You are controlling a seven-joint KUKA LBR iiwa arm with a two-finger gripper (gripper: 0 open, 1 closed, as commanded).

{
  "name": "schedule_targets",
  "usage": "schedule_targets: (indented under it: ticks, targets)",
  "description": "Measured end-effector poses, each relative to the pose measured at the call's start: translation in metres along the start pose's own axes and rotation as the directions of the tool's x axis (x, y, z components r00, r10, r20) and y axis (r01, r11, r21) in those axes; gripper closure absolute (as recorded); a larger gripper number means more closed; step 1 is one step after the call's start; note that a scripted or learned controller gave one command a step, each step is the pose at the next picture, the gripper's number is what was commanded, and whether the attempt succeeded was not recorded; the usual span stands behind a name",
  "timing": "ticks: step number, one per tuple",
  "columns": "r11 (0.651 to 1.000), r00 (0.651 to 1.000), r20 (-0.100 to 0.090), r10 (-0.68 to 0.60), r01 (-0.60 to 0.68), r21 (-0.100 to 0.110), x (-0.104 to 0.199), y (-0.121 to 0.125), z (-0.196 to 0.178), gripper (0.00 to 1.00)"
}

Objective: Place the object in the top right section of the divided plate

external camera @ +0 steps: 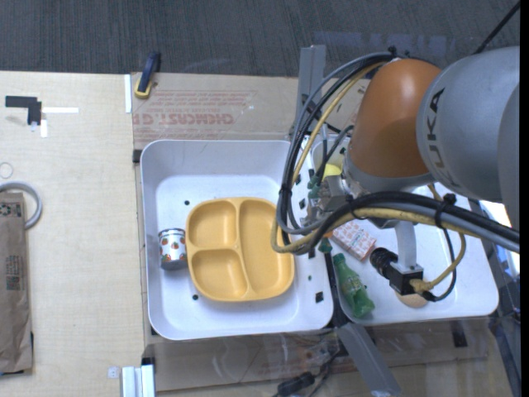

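Note:
A yellow divided plate [240, 248] lies in the left white bin [165, 180], with three sections and nothing in them. A small can [172, 247] with a red-patterned label rests on the bin floor just left of the plate. The grey arm with its orange band [397, 122] hangs over the gap between the bins and hides the gripper beneath its wrist and cables. In the right bin [479, 296] lie a green bottle [350, 285] and a red-and-white patterned packet [355, 240].
Black and yellow cables [297, 188] loop from the wrist over the plate's right rim. A brown round object [411, 296] sits partly under a black connector in the right bin. A brown paper bag [12, 279] lies on the wooden bench at far left.

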State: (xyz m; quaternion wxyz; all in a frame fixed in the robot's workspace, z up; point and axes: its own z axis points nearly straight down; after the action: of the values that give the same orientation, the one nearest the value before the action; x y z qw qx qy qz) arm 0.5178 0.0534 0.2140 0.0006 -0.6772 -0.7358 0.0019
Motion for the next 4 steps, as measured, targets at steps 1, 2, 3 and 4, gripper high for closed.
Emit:
schedule_targets:
  ticks: [1,2,3,4]
  targets:
    - [1.000,1.000,0.000,0.022,-0.022,0.000,0.028,-0.030,-0.055,1.00]
    - [0.995,0.995,0.002,0.103,-0.103,0.002,0.140,-0.016,0.079,1.00]
    - [0.975,0.975,-0.002,-0.221,0.221,-0.013,0.176,-0.021,0.111,1.00]
    - [0.676,0.676,0.003,-0.737,0.737,-0.002,0.125,-0.029,-0.030,1.00]
